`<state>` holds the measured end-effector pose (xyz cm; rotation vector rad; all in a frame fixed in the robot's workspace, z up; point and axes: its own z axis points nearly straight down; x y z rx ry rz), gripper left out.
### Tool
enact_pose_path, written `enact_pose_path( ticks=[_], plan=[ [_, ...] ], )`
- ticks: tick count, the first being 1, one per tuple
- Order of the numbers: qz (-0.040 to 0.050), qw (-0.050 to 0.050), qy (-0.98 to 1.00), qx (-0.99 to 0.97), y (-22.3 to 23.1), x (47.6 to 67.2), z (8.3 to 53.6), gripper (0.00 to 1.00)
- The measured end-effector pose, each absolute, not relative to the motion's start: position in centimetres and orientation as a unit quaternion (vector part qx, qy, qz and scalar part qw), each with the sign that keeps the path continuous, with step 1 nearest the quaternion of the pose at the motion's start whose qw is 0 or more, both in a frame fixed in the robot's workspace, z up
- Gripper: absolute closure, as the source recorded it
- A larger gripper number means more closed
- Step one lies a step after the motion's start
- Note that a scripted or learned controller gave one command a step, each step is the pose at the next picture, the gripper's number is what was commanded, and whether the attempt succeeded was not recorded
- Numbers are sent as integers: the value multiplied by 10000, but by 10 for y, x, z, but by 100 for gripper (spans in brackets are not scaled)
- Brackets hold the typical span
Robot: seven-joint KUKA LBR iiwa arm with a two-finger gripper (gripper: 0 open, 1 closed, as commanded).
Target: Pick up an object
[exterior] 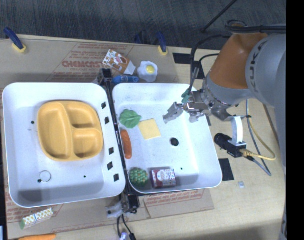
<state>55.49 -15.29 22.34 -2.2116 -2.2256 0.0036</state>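
Camera view, from above and at a slant: a cardboard-covered surface carries two shallow white bins side by side. At far left, a blue clamp grips the cardboard's edge. The left bin holds a yellow divided tray, lying flat near its middle. Below that bin, on the cardboard, lies a small wrapped packet. Above the seam between the bins sit a small printed carton and, just to its right, a white and yellow toy egg.

The right bin holds the loose things. Along its left wall lie a green leaf and, below it, an orange carrot. Near them, toward the middle, is a flat yellow cheese slice. At the bin's lower edge a green ball sits just beside a dark red can lying on its side.

Further right, the claw hangs over the upper middle of the right bin with nothing between its fingers; whether they are wide or narrow cannot be told. The grey arm with its orange band reaches in from the right.
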Motion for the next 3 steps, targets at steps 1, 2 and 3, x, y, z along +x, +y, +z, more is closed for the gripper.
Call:
enact_pose_path(
  ticks=[1, 2, 3],
  plan=[
    [17, 27, -7535, -6574, -106, 553, 112, 0],
    [11, 14, -6143, -7890, -111, 590, 91, 0],
    [15, 28, -6159, -7878, -110, 590, 101, 100]
  ],
)
